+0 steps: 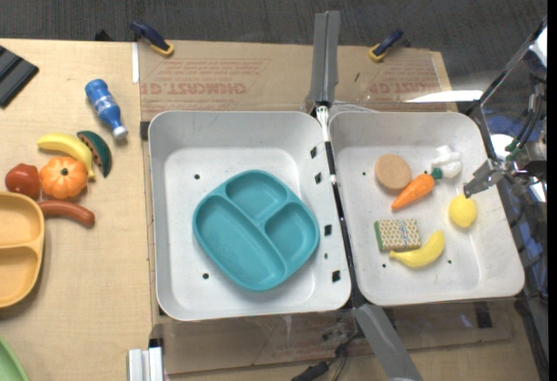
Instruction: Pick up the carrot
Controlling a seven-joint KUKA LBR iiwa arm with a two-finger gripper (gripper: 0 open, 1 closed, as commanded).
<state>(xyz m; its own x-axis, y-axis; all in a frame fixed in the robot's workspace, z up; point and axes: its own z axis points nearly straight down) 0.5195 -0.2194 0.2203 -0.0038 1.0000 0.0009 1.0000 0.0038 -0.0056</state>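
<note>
Toys sit on the bench at left; a teal tray (pixel 254 230) fills the left bin (pixel 165 197). Right bin (pixel 496 275): cookie (pixel 393 171), carrot (pixel 412 191) beside it, sponge (pixel 398 235), banana (pixel 419 251), lemon (pixel 463 212). Gripper (pixel 477 183) hangs at the right rim, apart from the carrot; jaw state unclear.

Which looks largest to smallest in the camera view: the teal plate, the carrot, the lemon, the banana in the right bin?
1. teal plate, by far
2. banana and carrot, too alike to rank
3. lemon, smallest
</note>
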